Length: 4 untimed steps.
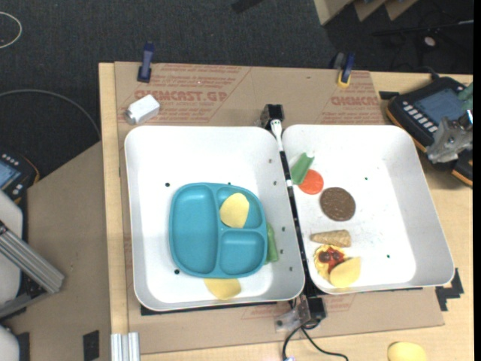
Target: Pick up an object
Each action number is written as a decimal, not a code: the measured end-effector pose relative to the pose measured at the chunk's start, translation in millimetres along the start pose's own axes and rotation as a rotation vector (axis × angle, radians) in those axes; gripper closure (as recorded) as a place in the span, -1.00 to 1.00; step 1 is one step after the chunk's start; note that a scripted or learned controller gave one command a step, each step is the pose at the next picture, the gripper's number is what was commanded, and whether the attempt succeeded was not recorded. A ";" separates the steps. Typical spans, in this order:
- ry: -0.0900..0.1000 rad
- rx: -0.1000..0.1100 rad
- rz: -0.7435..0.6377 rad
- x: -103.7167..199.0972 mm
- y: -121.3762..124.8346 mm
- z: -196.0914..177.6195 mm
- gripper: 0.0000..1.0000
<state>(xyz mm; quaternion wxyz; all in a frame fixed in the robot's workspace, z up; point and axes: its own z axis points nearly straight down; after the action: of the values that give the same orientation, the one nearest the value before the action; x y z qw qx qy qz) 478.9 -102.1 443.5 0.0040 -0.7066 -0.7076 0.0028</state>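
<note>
In the left bin lies a blue divided tray with a yellow piece in its upper right compartment. Another yellow piece pokes out below the tray, and a thin green strip lies along the tray's right side. The right bin holds a green piece touching an orange-red disc, a brown round disc, a tan cone, and a red-and-yellow item near the front wall.
A black pendant and a grey metal part sit just beyond the right bin's far right corner. A small white block lies on the cardboard behind the left bin. Two blue clamps hold the board's back edge.
</note>
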 end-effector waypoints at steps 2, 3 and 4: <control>-0.001 -0.001 0.003 26.4 -0.9 -12.9 1.00; -0.003 -0.021 -0.003 63.8 29.5 -96.4 1.00; -0.002 -0.003 0.001 72.0 -1.3 -25.3 1.00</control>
<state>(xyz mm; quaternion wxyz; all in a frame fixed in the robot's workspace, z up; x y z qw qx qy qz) 477.8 -30.1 469.0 0.0025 -0.7069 -0.7073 0.0023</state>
